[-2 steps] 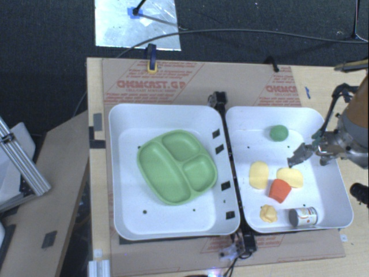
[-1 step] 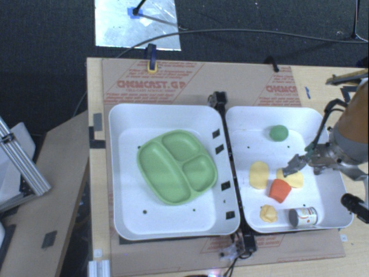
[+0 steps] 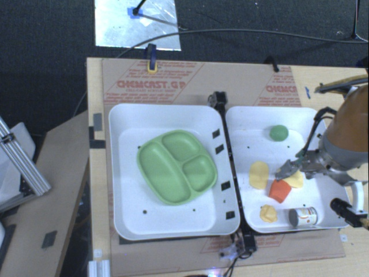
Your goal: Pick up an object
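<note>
1. I take the orange block in the right bin as my landmark; it sits tilted near the middle of that bin's floor.
2. The gripper hangs just above and beside the orange block, at its upper edge. I cannot tell whether it is spread or pressed together, and I see nothing pinched in it.
3. A pale yellow piece lies just left of the orange block, and another yellow piece lies just right of it, partly under the gripper.
4. A small yellow lump rests below the orange block, toward the bin's near wall.
5. A small can lies on its side below and right of the orange block.
6. A green ball sits well above the orange block, near the far wall.
7. Far left of the orange block, the left bin holds a green divided plate with 3 compartments.
</note>
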Tool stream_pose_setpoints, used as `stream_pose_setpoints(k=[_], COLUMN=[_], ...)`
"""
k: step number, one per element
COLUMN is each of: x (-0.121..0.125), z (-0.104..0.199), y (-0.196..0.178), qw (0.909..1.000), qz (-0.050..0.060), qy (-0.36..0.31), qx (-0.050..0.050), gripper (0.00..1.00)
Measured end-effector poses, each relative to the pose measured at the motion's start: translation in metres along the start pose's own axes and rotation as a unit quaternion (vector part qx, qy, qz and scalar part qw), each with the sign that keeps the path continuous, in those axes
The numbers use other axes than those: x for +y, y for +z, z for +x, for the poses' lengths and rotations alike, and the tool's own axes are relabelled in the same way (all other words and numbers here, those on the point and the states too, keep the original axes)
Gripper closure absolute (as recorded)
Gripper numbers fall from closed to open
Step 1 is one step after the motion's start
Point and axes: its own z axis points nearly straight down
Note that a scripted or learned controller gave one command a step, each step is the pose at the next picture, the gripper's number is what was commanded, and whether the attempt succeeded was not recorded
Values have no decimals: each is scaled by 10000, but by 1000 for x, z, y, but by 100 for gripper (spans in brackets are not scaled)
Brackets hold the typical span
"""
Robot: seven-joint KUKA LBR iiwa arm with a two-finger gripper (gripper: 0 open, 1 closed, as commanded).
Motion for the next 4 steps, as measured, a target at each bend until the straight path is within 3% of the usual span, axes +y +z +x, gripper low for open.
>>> stream_pose_setpoints(k=[1,4], x=[1,13], z=[-1,5], y=[-13,-160], qw=[10000,10000], qz=[-24,-44], qy=[4,-21], qx=[-10,-15], gripper=[100,100])
